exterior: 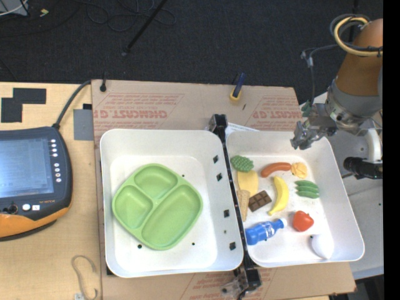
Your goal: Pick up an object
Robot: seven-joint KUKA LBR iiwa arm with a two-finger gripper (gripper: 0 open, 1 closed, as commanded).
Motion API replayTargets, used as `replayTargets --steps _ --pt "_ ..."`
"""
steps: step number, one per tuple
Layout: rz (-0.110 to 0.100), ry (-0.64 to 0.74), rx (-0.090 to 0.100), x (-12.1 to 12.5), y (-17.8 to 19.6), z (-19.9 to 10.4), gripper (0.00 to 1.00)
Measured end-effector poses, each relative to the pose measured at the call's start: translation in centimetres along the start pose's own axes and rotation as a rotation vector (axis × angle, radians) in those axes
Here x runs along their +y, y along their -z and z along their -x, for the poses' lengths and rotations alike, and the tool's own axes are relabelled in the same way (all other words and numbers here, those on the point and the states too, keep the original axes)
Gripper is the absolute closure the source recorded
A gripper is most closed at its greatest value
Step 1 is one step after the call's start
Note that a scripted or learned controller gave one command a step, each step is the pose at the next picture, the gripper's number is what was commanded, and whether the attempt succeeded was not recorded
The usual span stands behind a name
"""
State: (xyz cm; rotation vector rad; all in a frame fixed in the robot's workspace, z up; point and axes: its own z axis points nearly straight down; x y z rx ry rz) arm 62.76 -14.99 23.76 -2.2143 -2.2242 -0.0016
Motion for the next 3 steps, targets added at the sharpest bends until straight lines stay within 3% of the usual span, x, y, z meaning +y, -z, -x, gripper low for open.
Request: replayTargets --steps 3 --pt "-0.003 -0.001 -0.001 0.4 -0.1 -15.4 1.00"
